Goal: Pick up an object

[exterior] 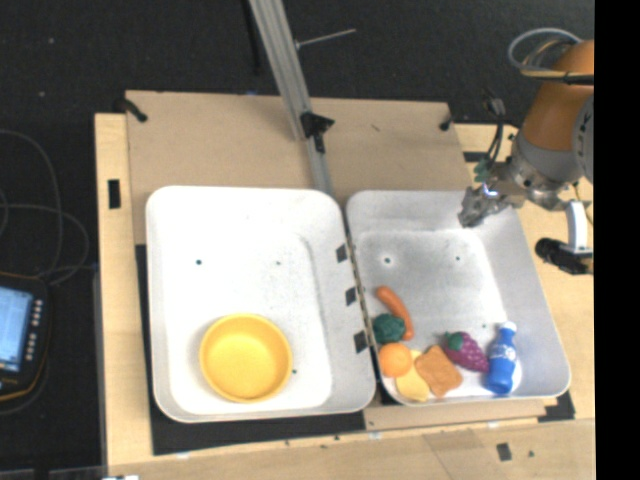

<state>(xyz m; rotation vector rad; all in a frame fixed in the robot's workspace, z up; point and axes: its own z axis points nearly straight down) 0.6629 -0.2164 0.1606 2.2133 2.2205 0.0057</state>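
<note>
The pincer is hovering over the right bin's far right corner; whether it's apart or together, I cannot tell. Crowding the near edge: carrot, broccoli, orange, grapes, blue bottle. A yellow bowl is sitting in the left bin.

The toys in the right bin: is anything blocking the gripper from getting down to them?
Nothing visible does. The gripper is over the right bin's far right corner, and the carrot, grapes and blue bottle lie clustered at its near edge. Between them is only bare bin floor.
</note>
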